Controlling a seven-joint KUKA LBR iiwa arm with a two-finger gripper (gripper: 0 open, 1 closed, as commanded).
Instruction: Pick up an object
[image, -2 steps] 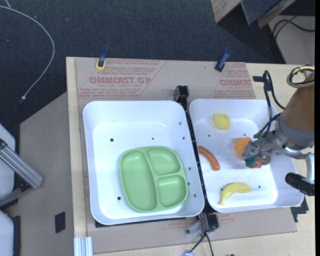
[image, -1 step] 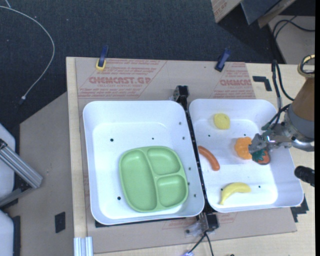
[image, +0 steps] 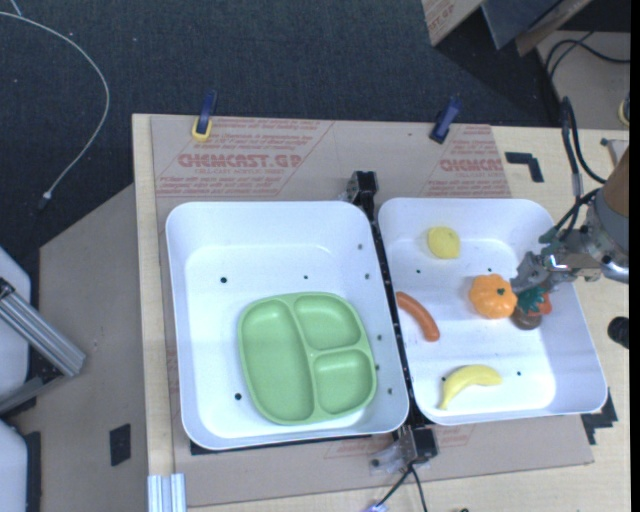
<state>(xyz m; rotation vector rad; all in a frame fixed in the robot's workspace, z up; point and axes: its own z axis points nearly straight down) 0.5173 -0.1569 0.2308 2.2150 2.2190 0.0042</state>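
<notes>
Reaching in from the right, the hand (image: 540, 275) is seen low over the right bin (image: 570, 395), just beside an orange pumpkin-like fruit (image: 492, 297) and above a small dark object (image: 529, 310) that is too blurred to be named. How wide it stands cannot be told. A yellow lemon (image: 443, 241), a sausage (image: 418, 316) and a banana (image: 469, 381) are spread through the same bin. A green divided plate (image: 305, 356) is set in the left bin (image: 190, 250) on the tabletop (image: 160, 160).
</notes>
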